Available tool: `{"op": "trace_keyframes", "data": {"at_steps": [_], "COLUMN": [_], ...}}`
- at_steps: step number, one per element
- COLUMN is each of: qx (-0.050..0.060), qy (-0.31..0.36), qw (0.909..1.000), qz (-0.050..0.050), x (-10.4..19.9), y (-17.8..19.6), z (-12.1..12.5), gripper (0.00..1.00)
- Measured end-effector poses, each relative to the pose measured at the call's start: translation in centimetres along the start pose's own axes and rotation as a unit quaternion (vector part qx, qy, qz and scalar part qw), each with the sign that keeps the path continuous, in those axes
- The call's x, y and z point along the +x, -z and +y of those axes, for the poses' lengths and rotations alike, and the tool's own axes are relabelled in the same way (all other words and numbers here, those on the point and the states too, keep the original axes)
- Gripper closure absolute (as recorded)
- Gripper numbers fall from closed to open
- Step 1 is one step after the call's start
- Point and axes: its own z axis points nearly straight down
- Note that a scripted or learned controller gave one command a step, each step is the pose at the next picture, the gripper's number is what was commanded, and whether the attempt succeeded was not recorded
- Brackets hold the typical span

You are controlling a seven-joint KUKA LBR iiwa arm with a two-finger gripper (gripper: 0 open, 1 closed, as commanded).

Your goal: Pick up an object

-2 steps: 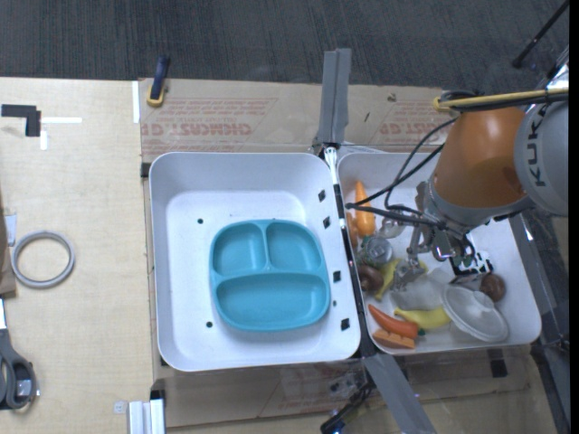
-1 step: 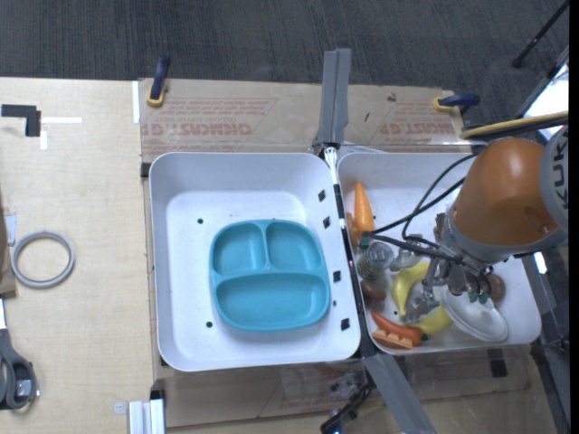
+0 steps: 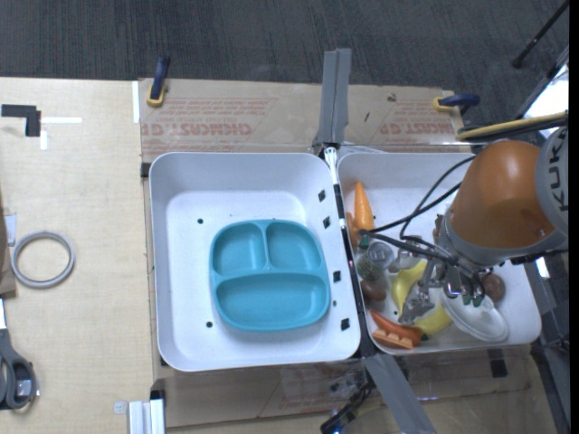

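The right bin (image 3: 398,172) holds a carrot (image 3: 362,209) near its left wall, a small grey glass-like object (image 3: 374,260), a yellow banana-like piece (image 3: 409,281), another yellow piece (image 3: 436,322), a red-orange pepper piece (image 3: 395,334) at the front, and a clear lid (image 3: 479,319). My gripper (image 3: 418,304) hangs low over the yellow pieces in the right bin, under the orange wrist band (image 3: 502,197). Its metal fingers sit among the yellow pieces; nothing is clearly lifted.
The left bin (image 3: 181,242) holds a teal divided plate (image 3: 269,275). On the bench to the left lie a grey ring (image 3: 40,259) and scissors (image 3: 16,382). Black cables (image 3: 407,229) loop from the wrist over the right bin. A divider strip (image 3: 335,98) stands between the bins.
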Motion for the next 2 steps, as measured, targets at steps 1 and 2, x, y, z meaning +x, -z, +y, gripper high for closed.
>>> {"op": "trace_keyframes", "data": {"at_steps": [1,2], "qx": [0.0,0.0], "qy": [-0.024,-0.092], "qw": [0.9997,0.9957], "qz": [0.0,-0.001], "x": [0.07,-0.75], "y": [-0.03,0.06], "z": [0.61,0.55], "gripper": [0.0,0.0]}}
